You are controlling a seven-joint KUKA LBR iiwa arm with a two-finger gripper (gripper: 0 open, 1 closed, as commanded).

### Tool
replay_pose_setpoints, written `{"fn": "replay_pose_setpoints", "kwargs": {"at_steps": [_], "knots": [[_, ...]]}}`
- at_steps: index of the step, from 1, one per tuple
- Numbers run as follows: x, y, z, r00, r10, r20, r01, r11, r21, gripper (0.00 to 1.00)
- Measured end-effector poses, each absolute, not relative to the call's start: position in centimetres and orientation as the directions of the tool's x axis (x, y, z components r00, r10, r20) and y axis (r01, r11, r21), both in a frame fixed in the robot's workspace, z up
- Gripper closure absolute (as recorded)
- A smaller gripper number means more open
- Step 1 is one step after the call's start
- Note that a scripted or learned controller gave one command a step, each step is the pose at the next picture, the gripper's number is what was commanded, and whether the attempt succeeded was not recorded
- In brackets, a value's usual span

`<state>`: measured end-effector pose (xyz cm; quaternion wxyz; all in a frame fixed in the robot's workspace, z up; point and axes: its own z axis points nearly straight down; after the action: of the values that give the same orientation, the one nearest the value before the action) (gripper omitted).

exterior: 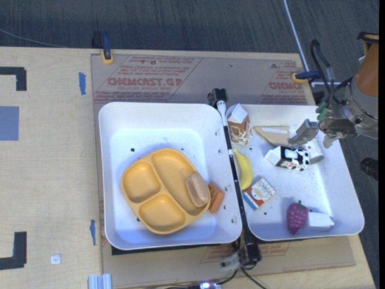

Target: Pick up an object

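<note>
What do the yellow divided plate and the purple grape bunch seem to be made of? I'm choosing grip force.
Yellow divided plate: probably hard moulded plastic, smooth with a soft sheen; uniform colour and rounded compartment ridges suggest it. Purple grape bunch: likely toy plastic or rubber, matte and bumpy; whether it is firm or soft is unclear from the look alone.

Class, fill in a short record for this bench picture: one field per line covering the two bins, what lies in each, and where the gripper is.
left bin: yellow divided plastic plate, tan bread-shaped piece, small orange block
right bin: small milk carton, yellow banana, tan wedge, black-and-white packet, small printed card, purple grape bunch, white block
gripper: over right bin's far right part, above black-and-white packet
grip: cannot tell
</note>
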<state>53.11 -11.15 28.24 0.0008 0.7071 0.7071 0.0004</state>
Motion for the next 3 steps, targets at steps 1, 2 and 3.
{"fn": "replay_pose_setpoints", "kwargs": {"at_steps": [1,2,3], "knots": [[48.5,-6.9,18.4,0.0,1.0,0.001,1.0,0.0,-0.001,0.0],[48.7,-6.9,19.5,0.001,1.0,-0.001,1.0,-0.001,0.006,1.0],[48.9,-6.3,23.4,-0.001,1.0,0.0,1.0,0.001,0.003,1.0]]}}
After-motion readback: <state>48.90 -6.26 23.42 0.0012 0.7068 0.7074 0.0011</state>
